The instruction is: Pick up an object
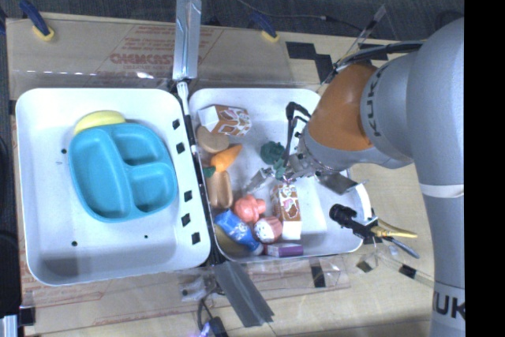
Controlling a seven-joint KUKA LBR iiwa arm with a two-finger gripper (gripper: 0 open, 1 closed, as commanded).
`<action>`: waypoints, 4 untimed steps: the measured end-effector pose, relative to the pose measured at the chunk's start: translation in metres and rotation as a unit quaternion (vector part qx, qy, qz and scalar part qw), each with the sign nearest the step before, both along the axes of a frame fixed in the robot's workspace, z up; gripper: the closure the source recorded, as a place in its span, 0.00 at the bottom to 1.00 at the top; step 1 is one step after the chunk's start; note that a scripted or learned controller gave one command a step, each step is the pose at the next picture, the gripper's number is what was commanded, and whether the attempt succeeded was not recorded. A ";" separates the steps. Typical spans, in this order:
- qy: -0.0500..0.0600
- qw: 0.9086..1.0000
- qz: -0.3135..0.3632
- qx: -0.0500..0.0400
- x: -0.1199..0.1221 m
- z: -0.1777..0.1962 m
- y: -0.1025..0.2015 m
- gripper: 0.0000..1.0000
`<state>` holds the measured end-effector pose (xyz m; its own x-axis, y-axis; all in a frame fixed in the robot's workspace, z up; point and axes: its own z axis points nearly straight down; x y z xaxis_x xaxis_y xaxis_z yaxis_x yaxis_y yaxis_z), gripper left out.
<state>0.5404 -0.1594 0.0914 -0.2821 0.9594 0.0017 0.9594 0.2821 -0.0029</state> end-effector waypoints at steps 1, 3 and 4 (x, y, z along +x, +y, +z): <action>0.000 0.991 0.134 0.001 -0.064 0.010 0.054 0.00; -0.001 0.991 0.136 0.002 -0.063 0.010 0.057 1.00; -0.002 0.999 0.032 -0.001 -0.009 0.065 0.053 1.00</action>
